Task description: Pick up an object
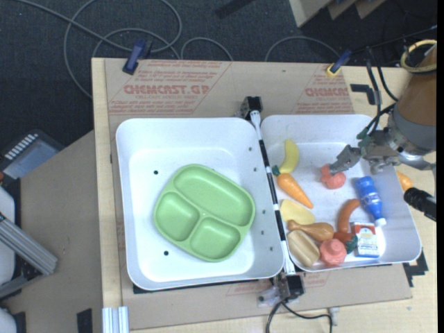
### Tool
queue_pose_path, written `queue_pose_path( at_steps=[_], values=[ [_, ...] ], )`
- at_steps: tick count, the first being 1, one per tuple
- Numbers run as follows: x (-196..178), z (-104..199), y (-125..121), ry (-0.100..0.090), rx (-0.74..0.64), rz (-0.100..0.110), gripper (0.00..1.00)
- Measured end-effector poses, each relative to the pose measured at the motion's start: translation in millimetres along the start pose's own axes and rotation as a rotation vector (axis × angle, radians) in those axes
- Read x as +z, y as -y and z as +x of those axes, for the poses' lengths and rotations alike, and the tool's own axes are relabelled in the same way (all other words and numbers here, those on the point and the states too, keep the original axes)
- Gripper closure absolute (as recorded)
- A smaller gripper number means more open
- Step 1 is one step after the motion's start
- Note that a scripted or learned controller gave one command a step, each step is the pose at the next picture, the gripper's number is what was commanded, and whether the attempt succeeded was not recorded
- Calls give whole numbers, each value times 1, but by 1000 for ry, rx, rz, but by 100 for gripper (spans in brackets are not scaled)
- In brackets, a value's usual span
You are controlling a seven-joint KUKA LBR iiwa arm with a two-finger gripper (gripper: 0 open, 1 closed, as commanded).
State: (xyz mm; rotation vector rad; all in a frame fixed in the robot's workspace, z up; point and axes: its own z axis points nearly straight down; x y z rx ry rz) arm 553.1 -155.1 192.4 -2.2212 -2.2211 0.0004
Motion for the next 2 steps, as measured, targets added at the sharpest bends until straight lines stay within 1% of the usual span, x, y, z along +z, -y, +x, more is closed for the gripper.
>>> queue_pose_path(
  at_steps=[1,2],
  values=[
    [108,2,-38,0,-1,0,0],
    [96,2,-41,1,-1,-7,100]
  ],
)
